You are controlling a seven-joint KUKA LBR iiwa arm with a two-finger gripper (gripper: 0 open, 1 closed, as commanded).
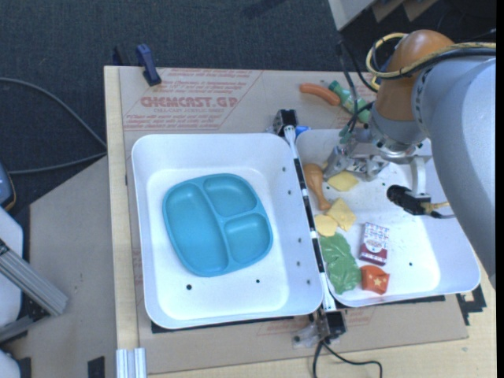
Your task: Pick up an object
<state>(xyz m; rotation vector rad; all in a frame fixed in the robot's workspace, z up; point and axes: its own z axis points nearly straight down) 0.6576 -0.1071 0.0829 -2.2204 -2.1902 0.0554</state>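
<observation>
Claw (pixel 350 166): low over the far corner of the right bin (pixel 441 266), near the wall shared with the other bin. Whether it is clenched or released cannot be told.

Yellow piece (pixel 342 182): pale and flat, on the bin floor just on the camera side of the claw. Whether they touch cannot be told.

Orange stick (pixel 315 183): lies along the shared wall, just beside the claw on the view's left.

Yellow wedge (pixel 340 213): nearer the camera than the claw, past the yellow piece. A smaller yellow bit (pixel 325 226) touches it on the left.

Green leaf (pixel 340 262): crinkled, by the shared wall, well toward the camera from the claw.

Packet (pixel 375 242): red and white, just right of the leaf.

Red piece (pixel 375 279): at the near rim, beside the leaf, farthest from the claw among the bin's things.

Left bin (pixel 157 164): well left of the claw, holding a blue divided plate (pixel 216 223).

Surface (pixel 189 101): brown board under both bins. A carrot (pixel 319 91) lies on it beyond the claw, outside the bin. A blue clamp (pixel 147 63) sits at its far left corner.
</observation>
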